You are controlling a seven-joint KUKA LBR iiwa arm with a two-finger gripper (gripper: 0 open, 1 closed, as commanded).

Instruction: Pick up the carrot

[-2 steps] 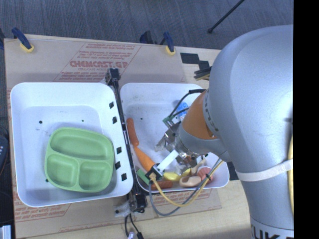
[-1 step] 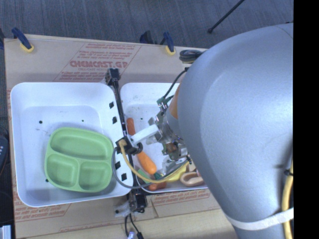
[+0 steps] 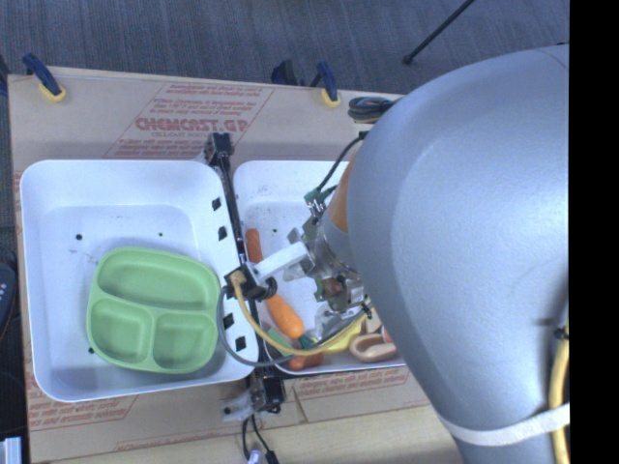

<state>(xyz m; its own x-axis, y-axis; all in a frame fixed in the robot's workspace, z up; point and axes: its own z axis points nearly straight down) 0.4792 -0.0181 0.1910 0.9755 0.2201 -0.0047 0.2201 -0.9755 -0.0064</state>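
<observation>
In the right bin [image 3: 280,184], a carrot [image 3: 283,316] lies slantwise near the front left corner, orange with a green tip pointing to the front right. My gripper [image 3: 334,295] hangs over the middle of that bin, just right of the carrot and slightly above it. Nothing can be seen held in it. The big grey arm covers the right half of the bin.
A second orange stick-shaped piece [image 3: 252,245] lies by the right bin's left wall. A yellow piece [image 3: 340,340], a reddish piece [image 3: 305,361] and a tan ring [image 3: 373,348] sit at its front. The left bin [image 3: 58,201] holds a green divided plate [image 3: 153,308].
</observation>
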